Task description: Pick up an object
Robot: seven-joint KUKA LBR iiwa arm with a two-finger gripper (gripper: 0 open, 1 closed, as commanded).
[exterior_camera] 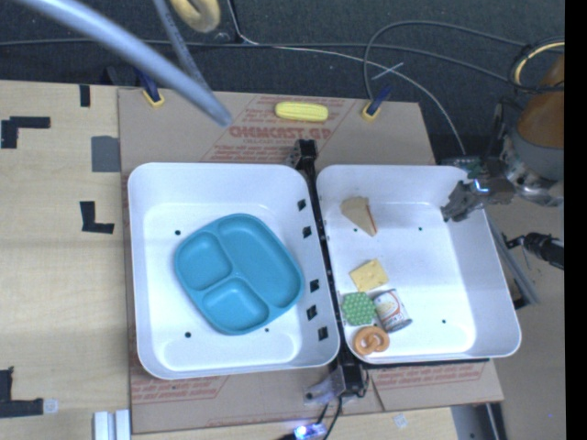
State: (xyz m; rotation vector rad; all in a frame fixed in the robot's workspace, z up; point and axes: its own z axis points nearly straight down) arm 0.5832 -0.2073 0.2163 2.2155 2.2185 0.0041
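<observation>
Gripper (456,204) hangs over the right bin's (477,273) far right corner, and I cannot tell how it is set. Nothing is in it. All the small things lie to its left and closer to the camera.

Closest is one pretzel (371,341). Then come one green square (359,308) and one small can (393,310), touching side by side. Next is one yellow cheese square (369,275). Farther back is one tan wedge (359,215), the nearest thing to the gripper, its long side slanting.

One blue tray (238,272) sits in the left bin (151,246). One yellow banana (301,112) lies behind both bins.
</observation>
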